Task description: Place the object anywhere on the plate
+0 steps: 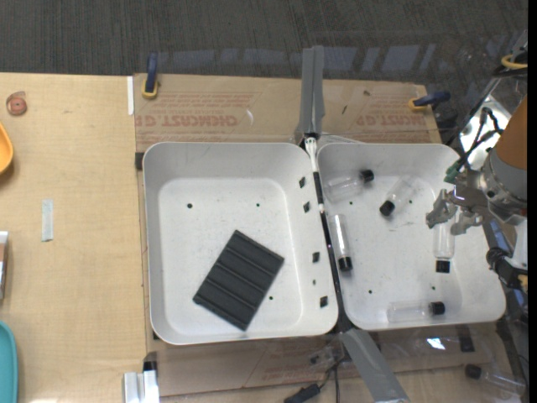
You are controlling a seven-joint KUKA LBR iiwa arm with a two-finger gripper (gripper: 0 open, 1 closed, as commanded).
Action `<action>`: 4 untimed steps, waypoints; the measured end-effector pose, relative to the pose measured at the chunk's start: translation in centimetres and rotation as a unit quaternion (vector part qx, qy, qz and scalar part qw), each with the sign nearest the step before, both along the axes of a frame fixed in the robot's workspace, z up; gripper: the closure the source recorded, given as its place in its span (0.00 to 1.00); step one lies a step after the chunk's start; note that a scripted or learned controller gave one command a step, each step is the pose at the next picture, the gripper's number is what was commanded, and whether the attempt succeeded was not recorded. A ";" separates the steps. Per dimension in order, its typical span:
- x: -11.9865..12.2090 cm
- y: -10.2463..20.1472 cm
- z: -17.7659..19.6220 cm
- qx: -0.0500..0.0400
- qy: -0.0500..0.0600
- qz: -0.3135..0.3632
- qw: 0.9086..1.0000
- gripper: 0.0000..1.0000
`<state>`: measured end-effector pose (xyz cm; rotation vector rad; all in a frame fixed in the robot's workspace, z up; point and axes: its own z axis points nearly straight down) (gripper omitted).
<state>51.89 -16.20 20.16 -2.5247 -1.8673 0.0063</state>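
Observation:
A dark grey ribbed plate [240,279] lies flat and slanted in the left bin [168,225]. Several clear vials with black caps lie in the right bin [369,309]. One such vial [442,246] lies lengthwise near the bin's right wall, its cap toward the front. My gripper [447,218] hangs just over that vial's far end and is open; its fingers [435,216] stand apart, and I see nothing held between them.
Other vials lie at the back [346,183], the middle [401,198] and the front [413,311] of the right bin. A long tube [341,240] lies along the left wall. A ridge [319,217] divides the bins. Clamps hold cardboard behind.

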 end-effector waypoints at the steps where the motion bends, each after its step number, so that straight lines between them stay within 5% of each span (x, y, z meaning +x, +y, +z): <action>1: 6.5 5.3 7.2 -0.001 0.000 -0.155 0.988 1.00; 2: 14.0 9.0 12.3 -0.002 0.000 -0.288 0.958 1.00; 3: 12.0 12.1 23.9 -0.001 0.000 -0.214 0.977 1.00; 4: 12.5 17.1 23.7 0.000 0.001 0.117 0.993 1.00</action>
